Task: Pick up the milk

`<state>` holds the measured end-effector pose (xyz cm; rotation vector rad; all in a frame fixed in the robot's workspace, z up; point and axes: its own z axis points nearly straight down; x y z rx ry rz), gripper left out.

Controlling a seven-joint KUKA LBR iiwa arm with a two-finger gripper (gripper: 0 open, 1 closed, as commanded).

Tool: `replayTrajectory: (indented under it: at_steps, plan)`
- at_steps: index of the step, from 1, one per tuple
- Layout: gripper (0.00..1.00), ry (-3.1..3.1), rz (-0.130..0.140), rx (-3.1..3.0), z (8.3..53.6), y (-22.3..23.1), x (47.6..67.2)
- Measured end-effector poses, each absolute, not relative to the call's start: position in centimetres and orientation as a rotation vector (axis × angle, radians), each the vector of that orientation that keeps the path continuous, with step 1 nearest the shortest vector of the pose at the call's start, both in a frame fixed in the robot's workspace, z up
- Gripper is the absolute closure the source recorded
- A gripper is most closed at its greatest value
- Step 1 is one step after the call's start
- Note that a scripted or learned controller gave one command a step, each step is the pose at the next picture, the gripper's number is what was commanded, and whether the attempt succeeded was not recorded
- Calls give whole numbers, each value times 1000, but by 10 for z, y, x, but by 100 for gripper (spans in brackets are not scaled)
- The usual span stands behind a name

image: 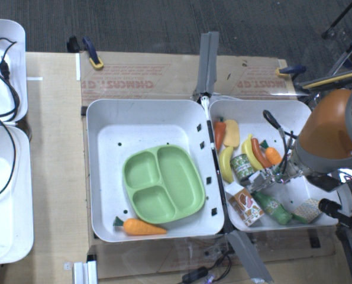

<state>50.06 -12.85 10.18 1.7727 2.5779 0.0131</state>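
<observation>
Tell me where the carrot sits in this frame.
In the camera view, the carrot lies in the left bin, at its near-left corner, just below the green divided plate.

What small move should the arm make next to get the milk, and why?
Probably shift the end effector toward the bench's near edge and slightly left, over the milk carton. The carton lies flat at the front of the right bin, beside the green bottle, while the end effector sits above both, near the can.
</observation>
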Motion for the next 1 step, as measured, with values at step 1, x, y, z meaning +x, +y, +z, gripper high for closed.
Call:
replayTrajectory:
  at_steps: [1]
  plan:
    - [0,2619,3,1665,103,-115,494]
